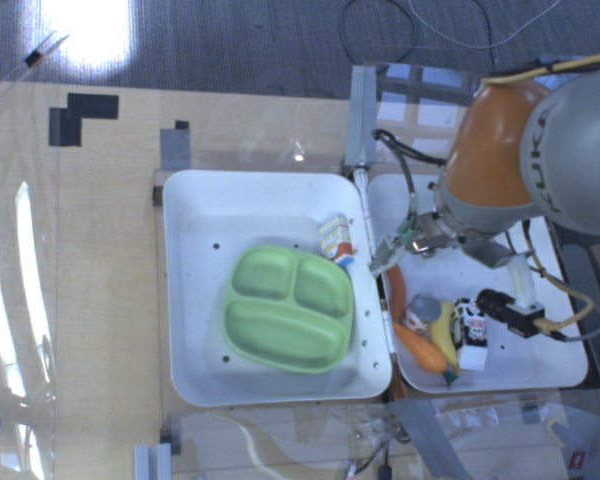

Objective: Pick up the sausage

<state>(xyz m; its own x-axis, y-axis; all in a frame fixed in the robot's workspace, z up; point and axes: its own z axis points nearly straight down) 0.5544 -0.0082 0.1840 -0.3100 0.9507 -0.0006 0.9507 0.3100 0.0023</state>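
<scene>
Camera view, looking down at a slant: we see two white bins side by side on the wooden bench. Left bin [195, 268] holds a green divided tray [290, 308], lying flat, three compartments. A small white-and-orange packet [335, 238] lies just beyond the tray's far right corner, near the wall between the bins.

Right bin [560, 368] carries a cluster at its near left side. The sausage [395, 290], reddish-brown, lies lengthwise along the left wall. Just nearer than it: a carrot [420, 348], a banana [443, 333], a small grey item [423, 309] and a black-and-white carton [471, 333], all packed close together.

The arm [540, 148] comes in from the right, orange band over the right bin. Gripper [392, 250] sits low at the bin's left wall, directly beyond the far end of the sausage. We cannot tell the state of the hand, and we see nothing clearly held in it. Sausage rests on the bin floor.
</scene>
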